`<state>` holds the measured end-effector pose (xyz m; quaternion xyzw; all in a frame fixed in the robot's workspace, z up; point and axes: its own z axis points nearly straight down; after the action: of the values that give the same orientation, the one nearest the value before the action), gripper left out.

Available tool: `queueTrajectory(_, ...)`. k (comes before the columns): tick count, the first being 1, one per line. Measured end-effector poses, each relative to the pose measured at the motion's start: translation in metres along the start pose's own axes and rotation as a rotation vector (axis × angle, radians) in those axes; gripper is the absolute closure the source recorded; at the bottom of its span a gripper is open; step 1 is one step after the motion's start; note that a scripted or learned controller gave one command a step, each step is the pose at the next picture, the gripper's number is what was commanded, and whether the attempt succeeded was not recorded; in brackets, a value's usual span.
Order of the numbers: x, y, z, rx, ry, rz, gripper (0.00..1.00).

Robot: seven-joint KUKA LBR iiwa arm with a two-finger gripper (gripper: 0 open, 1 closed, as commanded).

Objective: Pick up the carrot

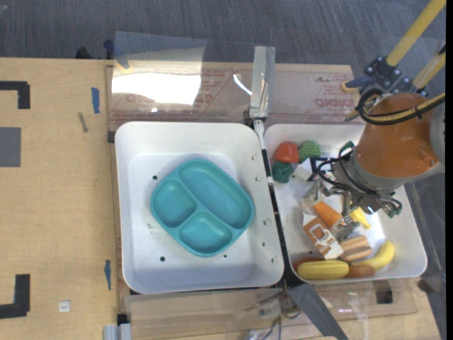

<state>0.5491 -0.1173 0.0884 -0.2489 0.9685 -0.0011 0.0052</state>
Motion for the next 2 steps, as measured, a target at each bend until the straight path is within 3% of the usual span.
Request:
queueTrajectory(1,-0.002,0.000,-0.012,0.002,-0.003,0.000,1.00)
queueTrajectory(2,-0.031,0.055,-0.100,0.000,-0.004,0.194,1.00)
